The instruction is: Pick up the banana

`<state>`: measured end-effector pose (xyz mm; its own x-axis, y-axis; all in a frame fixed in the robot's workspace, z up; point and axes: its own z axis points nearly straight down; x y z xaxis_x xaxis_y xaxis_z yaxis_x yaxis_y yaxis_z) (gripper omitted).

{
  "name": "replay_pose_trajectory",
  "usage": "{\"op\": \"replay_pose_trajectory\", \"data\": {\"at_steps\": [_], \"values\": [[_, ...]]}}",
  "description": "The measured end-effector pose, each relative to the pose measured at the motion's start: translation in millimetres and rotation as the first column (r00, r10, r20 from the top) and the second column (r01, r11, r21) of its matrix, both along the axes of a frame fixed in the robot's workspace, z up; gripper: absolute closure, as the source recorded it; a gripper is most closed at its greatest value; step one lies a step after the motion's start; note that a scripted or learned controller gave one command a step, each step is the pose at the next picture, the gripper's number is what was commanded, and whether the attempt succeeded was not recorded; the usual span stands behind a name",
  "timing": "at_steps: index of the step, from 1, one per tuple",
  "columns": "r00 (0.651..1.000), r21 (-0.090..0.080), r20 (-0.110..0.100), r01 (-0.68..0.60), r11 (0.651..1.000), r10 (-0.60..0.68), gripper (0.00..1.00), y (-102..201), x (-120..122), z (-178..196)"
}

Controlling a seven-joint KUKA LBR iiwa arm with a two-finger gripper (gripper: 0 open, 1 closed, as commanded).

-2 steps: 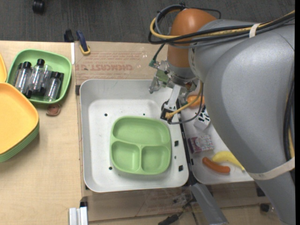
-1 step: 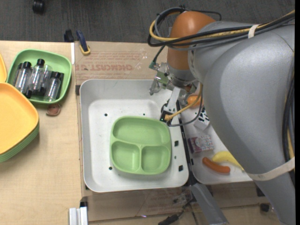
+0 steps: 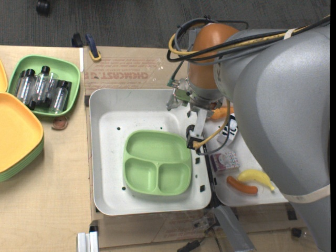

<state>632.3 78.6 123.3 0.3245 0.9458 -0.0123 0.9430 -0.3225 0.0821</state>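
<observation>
The yellow banana (image 3: 258,177) lies in the right bin (image 3: 227,194), near its front, touching a red-orange sausage-shaped thing (image 3: 241,185). My gripper (image 3: 189,112) hangs over the rim between the two bins, at the back right corner of the left bin (image 3: 97,140). It is well behind and to the left of the banana and apart from it. The bulky grey arm covers much of the right bin.
A green divided plate (image 3: 157,163) lies in the left bin. In the right bin are a pink packet (image 3: 226,161) and an orange thing (image 3: 220,112) near the gripper. Left of the bins stand a green tray of bottles (image 3: 44,85) and stacked orange plates (image 3: 16,135).
</observation>
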Motion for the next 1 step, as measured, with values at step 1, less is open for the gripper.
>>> {"op": "replay_pose_trajectory", "data": {"at_steps": [1], "values": [[1.0,0.0,-0.017,0.005,1.0,-0.005,0.0,0.1,4.4,-0.1]]}}
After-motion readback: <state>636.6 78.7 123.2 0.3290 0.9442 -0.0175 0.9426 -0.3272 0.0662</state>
